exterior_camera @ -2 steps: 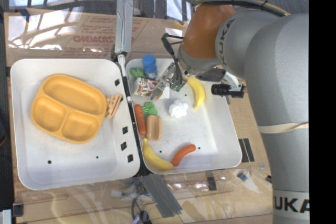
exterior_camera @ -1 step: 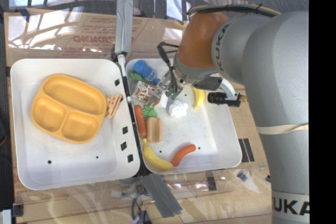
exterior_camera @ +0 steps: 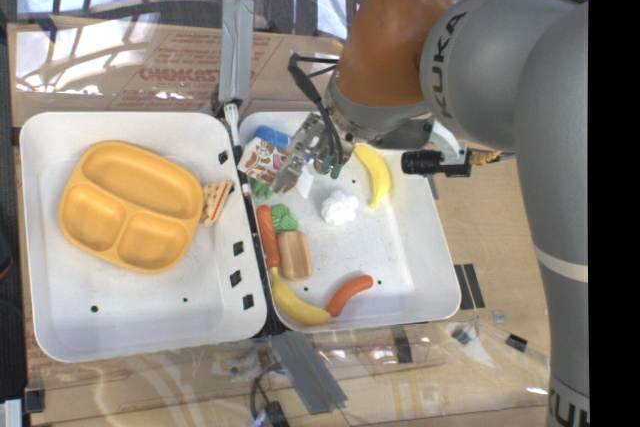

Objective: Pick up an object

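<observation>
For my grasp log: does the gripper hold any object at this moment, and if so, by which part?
It cannot be told. The gripper is low in the right bin, close to a colourful packet, but nothing is clearly seen between its fingers.

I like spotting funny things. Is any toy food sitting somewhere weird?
Yes. A small sandwich piece sits alone in the left bin, tilted against the edge of the yellow divided plate instead of lying in a compartment. The other toy food, such as the two bananas, lies in the right bin.
</observation>
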Controlling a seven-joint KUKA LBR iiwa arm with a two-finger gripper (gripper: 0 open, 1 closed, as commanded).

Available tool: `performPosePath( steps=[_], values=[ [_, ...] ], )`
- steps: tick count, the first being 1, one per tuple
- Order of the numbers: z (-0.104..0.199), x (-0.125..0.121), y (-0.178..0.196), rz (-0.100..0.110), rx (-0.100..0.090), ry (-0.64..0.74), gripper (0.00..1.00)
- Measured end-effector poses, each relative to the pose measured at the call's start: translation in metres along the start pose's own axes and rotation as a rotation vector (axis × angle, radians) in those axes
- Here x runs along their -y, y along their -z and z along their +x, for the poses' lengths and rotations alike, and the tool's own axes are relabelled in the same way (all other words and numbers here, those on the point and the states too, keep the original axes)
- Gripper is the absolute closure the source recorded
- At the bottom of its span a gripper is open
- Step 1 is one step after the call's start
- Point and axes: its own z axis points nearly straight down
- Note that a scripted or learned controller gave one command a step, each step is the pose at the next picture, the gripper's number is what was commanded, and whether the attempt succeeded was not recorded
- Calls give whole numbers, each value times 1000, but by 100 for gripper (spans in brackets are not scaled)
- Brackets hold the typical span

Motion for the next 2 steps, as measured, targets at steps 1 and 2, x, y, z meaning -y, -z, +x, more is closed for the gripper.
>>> performPosePath(
  steps=[1,2],
  values=[
    [0,27,-4,5,-8,36,100],
    [-9,38,14,3,-5,192,100]
  ],
)
